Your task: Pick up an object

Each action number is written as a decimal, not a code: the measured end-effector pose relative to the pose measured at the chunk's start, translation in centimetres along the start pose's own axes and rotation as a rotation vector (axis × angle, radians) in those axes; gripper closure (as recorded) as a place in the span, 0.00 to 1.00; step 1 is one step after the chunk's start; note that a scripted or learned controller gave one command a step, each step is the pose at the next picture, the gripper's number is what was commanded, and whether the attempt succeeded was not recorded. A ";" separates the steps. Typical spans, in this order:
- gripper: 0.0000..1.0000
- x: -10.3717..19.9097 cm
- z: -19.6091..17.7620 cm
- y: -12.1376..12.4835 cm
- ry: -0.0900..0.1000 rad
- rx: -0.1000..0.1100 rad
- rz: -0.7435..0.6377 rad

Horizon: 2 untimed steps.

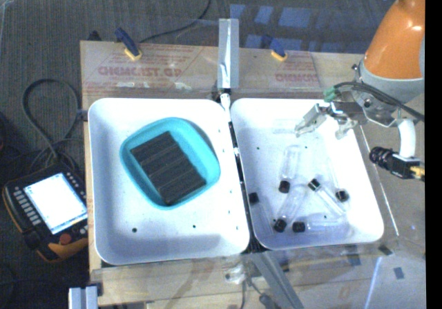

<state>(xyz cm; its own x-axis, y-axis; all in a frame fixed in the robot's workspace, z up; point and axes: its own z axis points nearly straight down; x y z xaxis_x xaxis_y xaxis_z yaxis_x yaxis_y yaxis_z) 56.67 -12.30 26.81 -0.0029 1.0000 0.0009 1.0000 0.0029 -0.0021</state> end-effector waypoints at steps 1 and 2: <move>0.00 -0.6 17.2 2.3 0.000 -0.001 -0.024; 1.00 -0.6 16.4 2.2 0.002 0.000 -0.023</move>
<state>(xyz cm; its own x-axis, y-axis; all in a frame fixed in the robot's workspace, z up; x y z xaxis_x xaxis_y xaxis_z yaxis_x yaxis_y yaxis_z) 58.86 -12.89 10.41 -0.0259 0.9997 0.0025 0.9997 0.0259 -0.0022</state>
